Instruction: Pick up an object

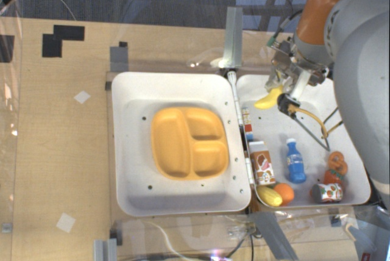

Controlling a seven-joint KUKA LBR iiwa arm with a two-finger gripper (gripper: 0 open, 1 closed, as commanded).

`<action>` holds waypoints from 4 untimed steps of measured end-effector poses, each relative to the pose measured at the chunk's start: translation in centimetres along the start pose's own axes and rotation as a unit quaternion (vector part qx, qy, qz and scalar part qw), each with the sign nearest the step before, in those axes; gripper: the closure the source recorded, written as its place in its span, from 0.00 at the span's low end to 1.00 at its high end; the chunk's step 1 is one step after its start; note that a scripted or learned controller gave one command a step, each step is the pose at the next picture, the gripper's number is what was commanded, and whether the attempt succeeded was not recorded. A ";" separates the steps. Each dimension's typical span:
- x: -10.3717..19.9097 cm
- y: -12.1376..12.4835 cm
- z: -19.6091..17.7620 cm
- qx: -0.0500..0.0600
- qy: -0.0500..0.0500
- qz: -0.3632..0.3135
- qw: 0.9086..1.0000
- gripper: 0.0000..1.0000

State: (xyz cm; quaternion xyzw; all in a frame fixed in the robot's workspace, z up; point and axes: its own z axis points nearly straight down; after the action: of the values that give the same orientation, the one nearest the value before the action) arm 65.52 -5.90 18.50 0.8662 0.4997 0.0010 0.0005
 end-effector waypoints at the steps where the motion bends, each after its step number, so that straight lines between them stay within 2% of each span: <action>1: 0.4 1.6 -8.3 -0.005 0.002 0.030 1.000 1.00; 2: 0.4 1.5 -7.9 -0.001 0.000 0.030 1.000 0.00; 3: -6.8 5.5 -4.0 -0.001 -0.001 -0.090 0.996 0.00; 4: -11.8 7.3 3.7 0.002 -0.002 -0.095 0.995 0.00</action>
State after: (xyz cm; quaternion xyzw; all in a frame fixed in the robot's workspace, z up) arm 65.95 -19.75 14.85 0.8148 0.5797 -0.0015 -0.0006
